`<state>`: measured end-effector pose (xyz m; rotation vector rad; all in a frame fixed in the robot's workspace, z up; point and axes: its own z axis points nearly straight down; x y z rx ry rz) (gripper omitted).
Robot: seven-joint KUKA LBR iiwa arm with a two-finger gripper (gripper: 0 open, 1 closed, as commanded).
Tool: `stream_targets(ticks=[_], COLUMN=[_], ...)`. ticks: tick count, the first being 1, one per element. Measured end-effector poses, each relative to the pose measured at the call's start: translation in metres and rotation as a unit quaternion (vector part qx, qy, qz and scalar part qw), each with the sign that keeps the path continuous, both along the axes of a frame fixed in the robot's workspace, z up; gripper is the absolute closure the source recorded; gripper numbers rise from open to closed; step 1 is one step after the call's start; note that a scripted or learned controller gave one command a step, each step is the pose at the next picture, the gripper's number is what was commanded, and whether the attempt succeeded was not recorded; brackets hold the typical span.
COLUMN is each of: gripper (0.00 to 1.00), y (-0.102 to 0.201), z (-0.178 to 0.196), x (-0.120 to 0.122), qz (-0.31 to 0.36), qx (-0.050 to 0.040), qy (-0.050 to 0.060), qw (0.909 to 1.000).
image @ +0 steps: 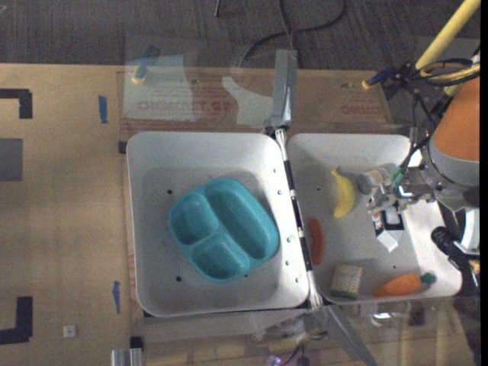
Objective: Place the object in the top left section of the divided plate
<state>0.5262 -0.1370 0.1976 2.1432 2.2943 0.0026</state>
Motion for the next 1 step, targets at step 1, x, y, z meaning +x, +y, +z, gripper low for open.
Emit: stream_targets(ticks=[1], gripper=[1.00], y=[0.0642], z=[0.0100], x=[-0.0161], qz=[0.089], qx=[0.0004], qy=[0.002], qw=[0.9960])
